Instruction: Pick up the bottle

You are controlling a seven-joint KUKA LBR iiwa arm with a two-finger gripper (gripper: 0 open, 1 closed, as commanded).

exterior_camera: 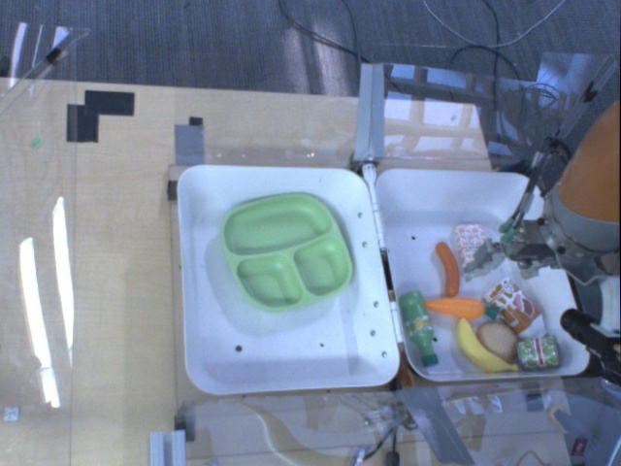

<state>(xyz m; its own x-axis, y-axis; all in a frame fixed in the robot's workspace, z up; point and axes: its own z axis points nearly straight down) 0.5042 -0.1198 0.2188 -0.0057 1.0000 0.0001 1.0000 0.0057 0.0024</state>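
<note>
the green bottle [419, 329] lies on its side in the right bin [427, 197], a slim plastic cylinder with a darker cap end and a pale label band, tucked against that bin's left wall near the front edge. just beside it sit a smooth orange carrot [454, 308] and a curved yellow banana [480, 350], with a glossy red sausage [449, 268] a little further back. a pink-speckled block [471, 240], a printed carton [513, 305], a round brownish piece [498, 338] and a small green-patterned box [537, 352] crowd the rest (all look like toy food).

the left bin [194, 289] holds a matte green plate [287, 251], rounded and split into three compartments.

the gripper [506, 244] hangs over the right bin's far right side, well apart from the bottle; its thin metal parts blur together, so its opening and any load cannot be told. the bench [97, 260] is pale wood.
</note>
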